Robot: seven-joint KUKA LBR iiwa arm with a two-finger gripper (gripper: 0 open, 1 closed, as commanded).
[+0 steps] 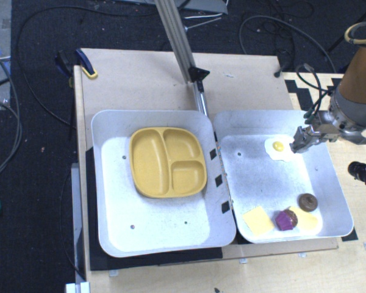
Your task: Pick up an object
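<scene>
Hovering tool [301, 141] | beside fried egg [277, 147] | right bin [329, 182]

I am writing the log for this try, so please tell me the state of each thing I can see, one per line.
Yellow divided plastic plate: upright in left white bin.
Fried egg toy: flat, right white bin, beside gripper.
Brown round toy: resting, untouched.
Purple toy: resting.
Yellow flat square: lying flat.

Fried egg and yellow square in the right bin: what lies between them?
In the camera view, bare speckled bin floor separates the fried egg from the yellow square. The purple object and brown object sit off to the right.
</scene>
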